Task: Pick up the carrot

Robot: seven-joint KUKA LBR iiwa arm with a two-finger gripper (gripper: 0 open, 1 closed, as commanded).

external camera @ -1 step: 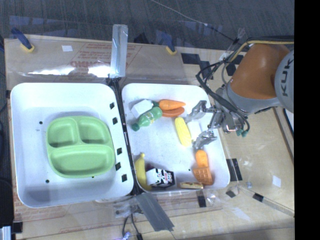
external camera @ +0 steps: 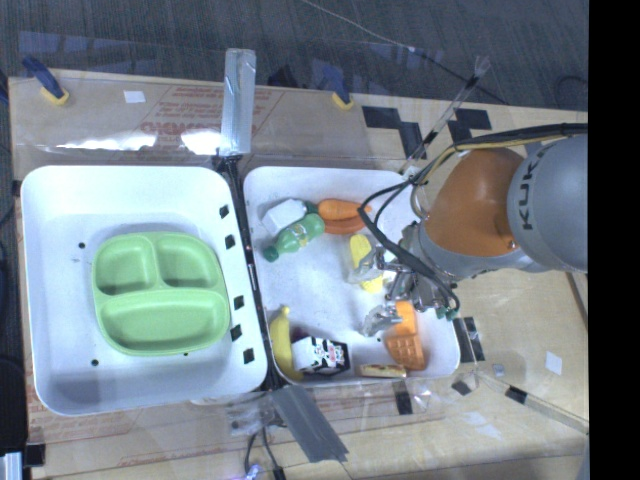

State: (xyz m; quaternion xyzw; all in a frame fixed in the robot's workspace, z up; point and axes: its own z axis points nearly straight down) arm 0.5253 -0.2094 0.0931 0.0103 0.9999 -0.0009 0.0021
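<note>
Bench with two white bins side by side; the carrot (external camera: pixel 341 210) lies in the right bin (external camera: pixel 330 298), near its far wall, touching the green bottle (external camera: pixel 296 236) on the side toward the left bin. Not yet lifted: the gripper (external camera: pixel 385 313) sits low, well away from the carrot toward the near wall, beside an orange waffle-like piece (external camera: pixel 405 346). Cannot tell how far the jaws are apart, or whether anything is between them. Judgement: task barely begun. Open floor lies between carrot and gripper; the far wall crowds the carrot's other side.

Grey arm (external camera: pixel 555 203), orange band (external camera: pixel 475 208), black cables (external camera: pixel 385 243)
</note>
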